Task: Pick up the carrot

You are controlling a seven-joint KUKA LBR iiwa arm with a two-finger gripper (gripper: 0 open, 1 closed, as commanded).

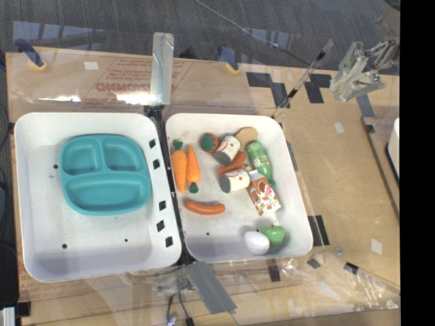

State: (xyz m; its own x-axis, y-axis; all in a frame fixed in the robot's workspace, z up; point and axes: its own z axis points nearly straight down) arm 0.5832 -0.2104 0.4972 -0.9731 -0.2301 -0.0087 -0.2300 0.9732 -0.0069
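The 2 white bins (34, 182) look like smooth, slightly glossy plastic, as does the teal tray (105, 174). The carrot (179, 170) looks matt. Clear glossy film covers the brown desk (340, 182).

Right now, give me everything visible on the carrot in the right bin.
There are two carrots, orange with small green tops, looking like plastic toys. They lie side by side, apparently touching, along the left wall of the right bin, green ends pointing away from the camera. The left one is thicker, the right one slimmer and darker. A red sausage lies just below their tips. The gripper is outside the bin, far from them.
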